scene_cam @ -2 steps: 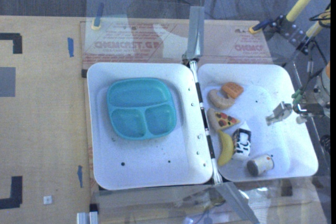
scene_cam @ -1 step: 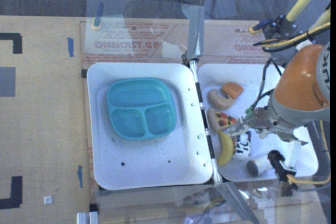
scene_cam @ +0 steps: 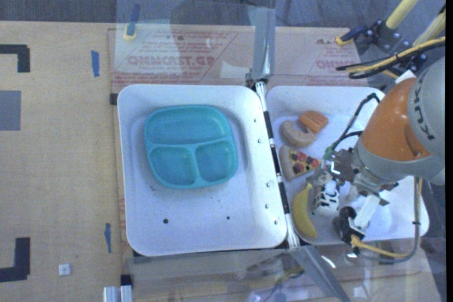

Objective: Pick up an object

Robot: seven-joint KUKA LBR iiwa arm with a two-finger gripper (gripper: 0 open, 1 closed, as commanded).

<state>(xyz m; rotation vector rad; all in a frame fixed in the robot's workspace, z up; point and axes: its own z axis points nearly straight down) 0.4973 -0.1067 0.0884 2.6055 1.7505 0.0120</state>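
Note:
My gripper [scene_cam: 328, 186] hangs low over the front middle of the right bin [scene_cam: 396, 231], with the grey arm and its orange band [scene_cam: 396, 129] coming in from the right. Directly under it shows a small black-and-white thing [scene_cam: 325, 199], partly hidden by the gripper. A yellow banana [scene_cam: 304, 212] lies just to its left along the bin's left wall. A pizza slice toy [scene_cam: 300, 163] lies behind the banana. Further back are a tan donut [scene_cam: 293, 132] and an orange piece [scene_cam: 313, 121].
The left bin [scene_cam: 134, 223] holds a teal divided plate [scene_cam: 191, 146] in its back half. A metal divider [scene_cam: 272, 159] separates the two bins. Yellow cables and a clamp [scene_cam: 375, 35] sit beyond the right bin's back right corner.

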